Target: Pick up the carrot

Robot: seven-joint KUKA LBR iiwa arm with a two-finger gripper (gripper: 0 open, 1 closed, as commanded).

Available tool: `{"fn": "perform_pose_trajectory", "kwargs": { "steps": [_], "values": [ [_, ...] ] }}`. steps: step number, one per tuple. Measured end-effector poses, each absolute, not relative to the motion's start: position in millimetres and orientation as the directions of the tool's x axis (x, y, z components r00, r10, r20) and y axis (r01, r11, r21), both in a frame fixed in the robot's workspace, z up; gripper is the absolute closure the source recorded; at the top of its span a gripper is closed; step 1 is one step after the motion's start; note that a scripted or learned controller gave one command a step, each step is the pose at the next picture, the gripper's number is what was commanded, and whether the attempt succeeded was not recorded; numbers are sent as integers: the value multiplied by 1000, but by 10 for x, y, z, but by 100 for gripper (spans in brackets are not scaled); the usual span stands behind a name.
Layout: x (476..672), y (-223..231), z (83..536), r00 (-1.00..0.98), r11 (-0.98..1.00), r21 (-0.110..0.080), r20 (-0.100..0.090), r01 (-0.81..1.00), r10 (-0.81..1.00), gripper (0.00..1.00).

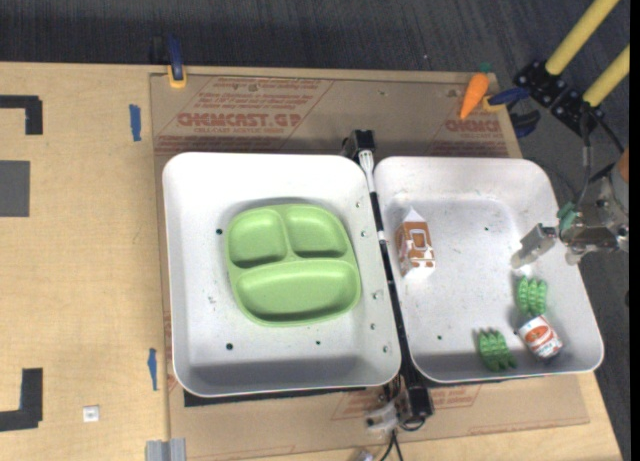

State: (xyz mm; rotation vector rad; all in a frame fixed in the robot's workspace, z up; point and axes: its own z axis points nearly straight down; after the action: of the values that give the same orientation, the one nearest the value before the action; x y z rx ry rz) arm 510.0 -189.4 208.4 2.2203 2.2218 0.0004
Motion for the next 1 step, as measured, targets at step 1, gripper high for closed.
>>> {"fn": "perform_pose_trajectory", "kwargs": {
  "steps": [1],
  "values": [
    [4789, -1493, 961, 146, -146, -1, 0, 989, 989, 0]
  ]
}}
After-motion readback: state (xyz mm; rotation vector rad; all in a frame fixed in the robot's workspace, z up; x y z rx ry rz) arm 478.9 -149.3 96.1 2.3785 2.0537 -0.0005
